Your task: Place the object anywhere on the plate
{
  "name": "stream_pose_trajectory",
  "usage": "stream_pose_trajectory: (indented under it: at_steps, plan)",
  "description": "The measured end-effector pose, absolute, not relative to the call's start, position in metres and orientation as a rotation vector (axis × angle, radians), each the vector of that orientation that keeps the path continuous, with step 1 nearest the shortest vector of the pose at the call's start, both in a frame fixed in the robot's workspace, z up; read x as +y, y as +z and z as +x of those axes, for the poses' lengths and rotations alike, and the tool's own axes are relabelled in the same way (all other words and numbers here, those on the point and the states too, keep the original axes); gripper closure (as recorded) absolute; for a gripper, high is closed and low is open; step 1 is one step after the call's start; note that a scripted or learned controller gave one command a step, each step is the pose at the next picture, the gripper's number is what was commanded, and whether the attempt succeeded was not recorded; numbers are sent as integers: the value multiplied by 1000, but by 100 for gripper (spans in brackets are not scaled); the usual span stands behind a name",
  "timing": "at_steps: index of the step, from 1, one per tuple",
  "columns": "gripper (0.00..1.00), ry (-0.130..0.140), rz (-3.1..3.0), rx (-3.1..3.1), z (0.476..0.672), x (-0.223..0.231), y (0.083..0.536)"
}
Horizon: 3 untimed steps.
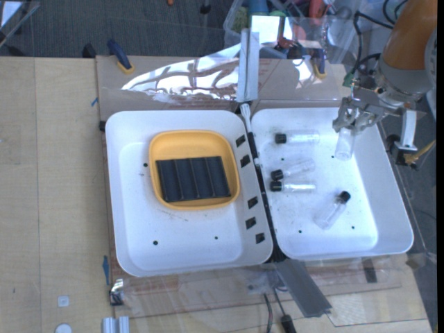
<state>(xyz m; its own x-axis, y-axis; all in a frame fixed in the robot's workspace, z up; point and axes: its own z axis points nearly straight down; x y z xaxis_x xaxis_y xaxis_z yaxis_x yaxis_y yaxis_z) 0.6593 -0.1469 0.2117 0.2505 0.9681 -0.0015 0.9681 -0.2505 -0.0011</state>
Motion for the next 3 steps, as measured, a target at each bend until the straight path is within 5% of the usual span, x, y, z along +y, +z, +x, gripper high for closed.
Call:
stream_pose_trajectory:
  at_steps: [1, 3]
  plan:
    - [100, -2, 2263, 2185, 612, -137, 193]
    - [100, -1, 2028, 2404, 479, -114, 266]
